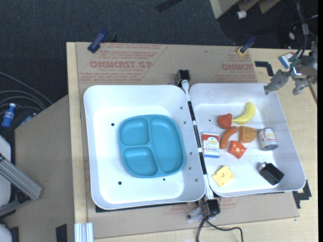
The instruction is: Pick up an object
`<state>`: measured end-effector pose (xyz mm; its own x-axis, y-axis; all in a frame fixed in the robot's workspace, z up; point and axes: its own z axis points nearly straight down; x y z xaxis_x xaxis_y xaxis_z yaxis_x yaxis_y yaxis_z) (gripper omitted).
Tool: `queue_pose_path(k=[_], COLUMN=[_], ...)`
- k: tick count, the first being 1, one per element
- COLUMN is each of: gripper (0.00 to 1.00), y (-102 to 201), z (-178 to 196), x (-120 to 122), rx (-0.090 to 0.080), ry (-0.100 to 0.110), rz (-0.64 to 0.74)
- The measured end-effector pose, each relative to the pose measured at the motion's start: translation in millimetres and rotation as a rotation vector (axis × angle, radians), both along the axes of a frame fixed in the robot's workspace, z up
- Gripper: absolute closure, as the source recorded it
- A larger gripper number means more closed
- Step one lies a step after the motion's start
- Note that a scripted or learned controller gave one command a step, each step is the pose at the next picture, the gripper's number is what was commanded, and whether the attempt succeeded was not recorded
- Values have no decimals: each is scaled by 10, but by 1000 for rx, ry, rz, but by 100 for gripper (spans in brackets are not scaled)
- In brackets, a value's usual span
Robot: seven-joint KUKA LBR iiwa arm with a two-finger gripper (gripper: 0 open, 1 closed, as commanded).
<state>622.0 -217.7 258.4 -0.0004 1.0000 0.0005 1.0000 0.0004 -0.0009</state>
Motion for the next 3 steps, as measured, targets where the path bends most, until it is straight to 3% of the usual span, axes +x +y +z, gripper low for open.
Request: queue_pose_path(k=[1,2,3], gripper=[0,100,100], y=[139,134,529], z=[-1748,-1629,-880], x=[168,182,-31], rx=[1,-2,0], ry=[1,-3,-4], rz=[1,3,2])
